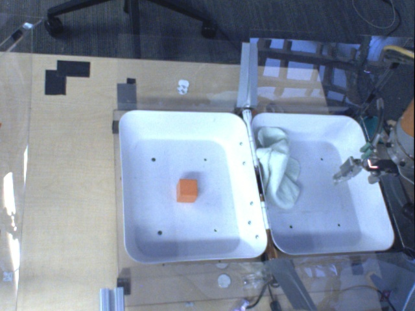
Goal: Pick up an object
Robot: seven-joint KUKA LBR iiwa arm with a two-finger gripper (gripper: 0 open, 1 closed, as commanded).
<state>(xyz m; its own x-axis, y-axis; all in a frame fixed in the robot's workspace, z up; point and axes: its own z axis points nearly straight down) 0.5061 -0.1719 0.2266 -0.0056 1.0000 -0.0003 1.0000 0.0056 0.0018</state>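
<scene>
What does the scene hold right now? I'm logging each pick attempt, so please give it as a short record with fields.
left bin: holds one orange cube, near the middle of the floor
right bin: holds a crumpled white cloth against its left wall
gripper: over the right side of the right bin, apart from the cloth
held object: none seen
bench: light wood, black tape marks at upper left

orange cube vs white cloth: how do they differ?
The orange cube is small, rigid and sharp-edged; the white cloth is larger, soft and crumpled. The cube sits near the middle of the left bin; the cloth lies against the right bin's left wall. Neither is gripped.
</scene>
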